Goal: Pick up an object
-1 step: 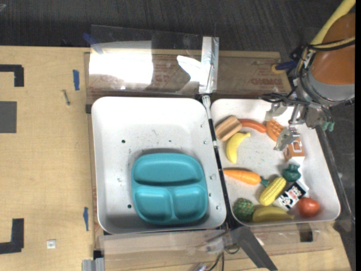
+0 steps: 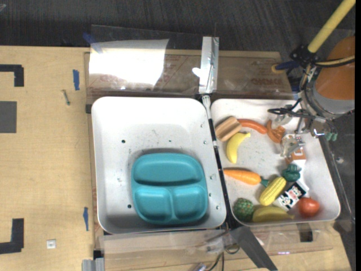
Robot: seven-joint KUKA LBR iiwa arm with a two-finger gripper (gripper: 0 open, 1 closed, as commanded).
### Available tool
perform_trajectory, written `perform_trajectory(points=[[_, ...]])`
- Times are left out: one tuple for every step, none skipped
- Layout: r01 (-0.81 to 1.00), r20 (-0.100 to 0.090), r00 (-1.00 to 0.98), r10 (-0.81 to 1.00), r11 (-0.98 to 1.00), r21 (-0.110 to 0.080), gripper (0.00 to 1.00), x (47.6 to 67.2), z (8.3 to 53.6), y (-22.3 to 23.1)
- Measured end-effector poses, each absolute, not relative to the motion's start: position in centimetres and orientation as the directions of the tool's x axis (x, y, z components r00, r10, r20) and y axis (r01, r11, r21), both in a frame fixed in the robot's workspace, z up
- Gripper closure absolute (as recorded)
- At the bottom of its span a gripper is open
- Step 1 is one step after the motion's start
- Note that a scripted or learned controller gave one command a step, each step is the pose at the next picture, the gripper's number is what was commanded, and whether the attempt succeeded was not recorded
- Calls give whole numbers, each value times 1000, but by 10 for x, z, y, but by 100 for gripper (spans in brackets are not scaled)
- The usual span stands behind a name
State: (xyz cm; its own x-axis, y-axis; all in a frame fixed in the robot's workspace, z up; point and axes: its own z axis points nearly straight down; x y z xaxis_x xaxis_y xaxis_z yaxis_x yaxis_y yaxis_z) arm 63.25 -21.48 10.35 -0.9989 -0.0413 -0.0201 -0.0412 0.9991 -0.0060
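A light wooden bench point(image 2: 39, 168) spreads across the view beneath a strip of dark floor point(image 2: 169, 4) along the top, its pale surface marked with black tape corners point(image 2: 14, 72) and short blue tape strips point(image 2: 75, 79). Two shallow white bins sit side by side on it, with a clear plastic sheet point(image 2: 130, 66) catching glare behind them. The left bin point(image 2: 113, 123) holds a teal divided tray point(image 2: 168, 186) toward its near edge. The right bin point(image 2: 333, 191) carries a scatter of toy food: a hot dog bun point(image 2: 228, 127) touching a yellow banana point(image 2: 236, 145), an orange sausage point(image 2: 255, 126) just behind them, a carrot point(image 2: 243, 176) near the middle, a corn cob point(image 2: 272, 189) beside it, broccoli point(image 2: 244, 208) and a second yellow piece point(image 2: 269, 213) along the near wall, a red tomato point(image 2: 308, 207) in the near right corner, and a small black-and-white card point(image 2: 292, 195) between corn and tomato. The grey arm with its orange band point(image 2: 337, 75) reaches in from the right, and its gripper point(image 2: 292, 145) hangs low over the far right part of that bin, just beside a small orange piece point(image 2: 276, 133); how wide its claw stands, and whether anything sits in it, cannot be told here.
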Motion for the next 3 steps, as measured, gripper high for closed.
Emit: perform_trajectory(points=[[-27, -40, -999, -28, 1000, -11, 0, 581, 102, -213], [66, -14, -998, 66, 998, 1, 0, 601, 88, -149], [47, -8, -999, 47, 999, 2, 0, 566, 88, -98]])
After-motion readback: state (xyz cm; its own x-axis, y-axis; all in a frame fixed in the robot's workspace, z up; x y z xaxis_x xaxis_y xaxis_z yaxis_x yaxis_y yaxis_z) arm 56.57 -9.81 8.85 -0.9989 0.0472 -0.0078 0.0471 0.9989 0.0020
